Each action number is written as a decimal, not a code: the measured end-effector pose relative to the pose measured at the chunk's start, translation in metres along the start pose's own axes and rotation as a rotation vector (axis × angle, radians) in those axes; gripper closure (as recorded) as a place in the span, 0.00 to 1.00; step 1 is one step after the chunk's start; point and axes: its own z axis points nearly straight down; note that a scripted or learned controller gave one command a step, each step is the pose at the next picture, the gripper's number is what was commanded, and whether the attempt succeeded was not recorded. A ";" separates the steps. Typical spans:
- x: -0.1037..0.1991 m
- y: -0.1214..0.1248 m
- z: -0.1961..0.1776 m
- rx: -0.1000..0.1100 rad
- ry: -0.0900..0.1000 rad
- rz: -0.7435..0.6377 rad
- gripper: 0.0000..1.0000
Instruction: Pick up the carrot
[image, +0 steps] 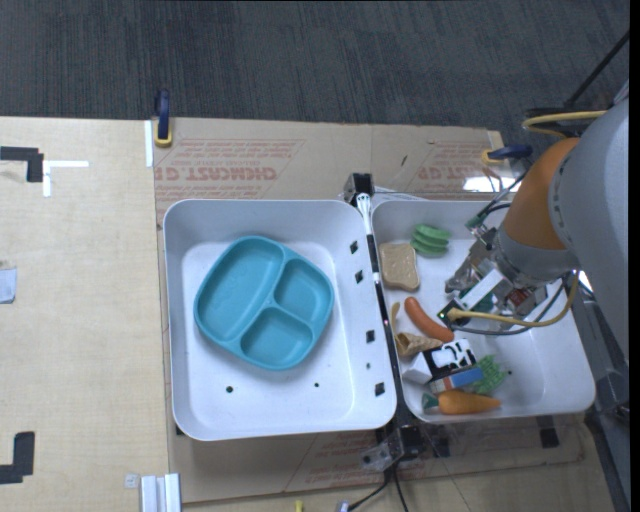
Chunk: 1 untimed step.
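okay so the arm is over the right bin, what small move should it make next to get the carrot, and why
Probably shift the gripper toward the bin's near edge, then lower. The carrot lies at the front of the right bin, beside the green toy, and the gripper looks to be just behind it, not yet over it.

A dark grey carpet floor (300, 55) runs along the far side of the pale wooden bench (75, 330). A brown cardboard sheet (300, 160) with red printing covers the bench's right part. A blue-and-yellow clamp (162, 118) grips the sheet's far left corner.
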 end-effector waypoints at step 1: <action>0.006 -0.024 0.000 0.000 0.001 -0.139 0.00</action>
